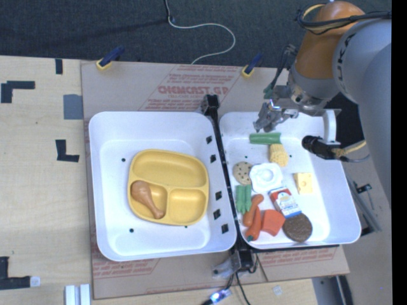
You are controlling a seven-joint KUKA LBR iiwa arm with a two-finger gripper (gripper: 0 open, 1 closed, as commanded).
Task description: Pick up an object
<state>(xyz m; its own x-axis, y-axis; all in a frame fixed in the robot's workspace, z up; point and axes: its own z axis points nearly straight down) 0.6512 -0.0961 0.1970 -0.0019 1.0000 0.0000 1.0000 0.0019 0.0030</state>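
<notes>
Two shallow white bins are sitting side by side on the bench, the left bin [105,170] carrying a yellow divided plate [169,187] with a toy drumstick [148,197] lying in its near-left compartment. Most of the toy food is crowding the right bin [337,208]: a green stick-shaped piece [264,138] is lying flat near the far wall, with a small corn cob [277,154] just beside it on the near side. A speckled cookie [241,171] is resting close to the divider between the bins, a white fried egg [265,176] is lying next to it, and a yellow cheese wedge [304,183] is sitting apart toward the right. Nearer the front edge, a green bean pod [243,197], an orange carrot [254,213], a red-orange block [273,222], a small red-and-white carton [285,202] and a dark brown round patty [297,228] are clustering together, several of them touching. The grey arm with its orange band [321,43] is reaching in from the right, and the gripper [268,117] is hanging over the far part of the right bin, just beyond the green stick-shaped piece. Nothing is showing between its fingers, and whether they are spread or closed I cannot tell from this angle.
</notes>
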